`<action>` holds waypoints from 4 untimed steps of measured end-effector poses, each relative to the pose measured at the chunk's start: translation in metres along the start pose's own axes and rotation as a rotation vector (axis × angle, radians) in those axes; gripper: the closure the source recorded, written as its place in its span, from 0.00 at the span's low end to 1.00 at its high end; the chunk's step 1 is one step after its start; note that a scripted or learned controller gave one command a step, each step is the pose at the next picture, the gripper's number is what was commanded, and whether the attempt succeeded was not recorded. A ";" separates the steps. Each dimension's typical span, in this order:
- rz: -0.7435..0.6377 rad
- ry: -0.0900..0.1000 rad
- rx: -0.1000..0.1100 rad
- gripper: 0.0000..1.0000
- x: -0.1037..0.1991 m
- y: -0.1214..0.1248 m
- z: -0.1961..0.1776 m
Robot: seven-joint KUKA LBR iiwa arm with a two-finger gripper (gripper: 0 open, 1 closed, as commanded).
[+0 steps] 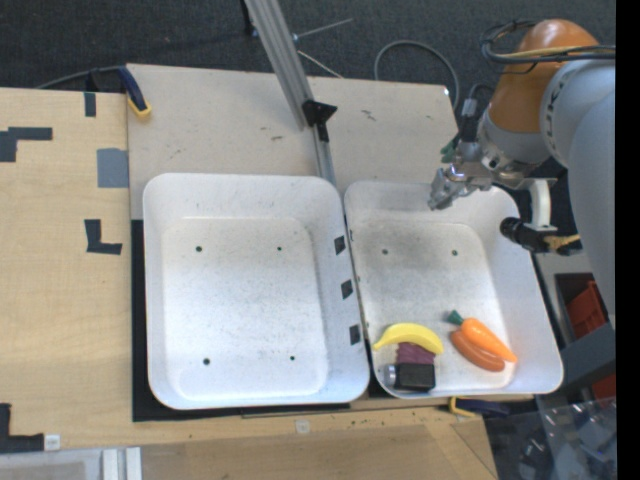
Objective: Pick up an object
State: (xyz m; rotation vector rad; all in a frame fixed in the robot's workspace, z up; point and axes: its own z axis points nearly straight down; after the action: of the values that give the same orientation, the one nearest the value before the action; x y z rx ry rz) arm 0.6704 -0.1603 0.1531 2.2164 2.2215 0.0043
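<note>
The gripper point(441, 194) hangs above the far edge of the right bin point(520, 268), holding nothing; the finger gap cannot be told. The carrot point(481, 345), banana point(408, 337) and dark block point(415, 372) lie at that bin's near edge. The arm should descend vertically over the carrot, which lies apart from the banana and block.

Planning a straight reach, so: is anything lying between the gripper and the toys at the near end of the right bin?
Nothing visible. The gripper hangs over the right bin's far edge; bare floor separates it from the banana, carrot and dark block.

Open floor above clustered toys point(440, 353)
</note>
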 end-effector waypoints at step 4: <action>-0.004 0.002 0.007 1.00 0.118 -0.018 -0.099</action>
State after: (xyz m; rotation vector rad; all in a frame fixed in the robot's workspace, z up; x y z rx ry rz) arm 0.6515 -0.0421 0.2520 2.2162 2.2307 -0.0007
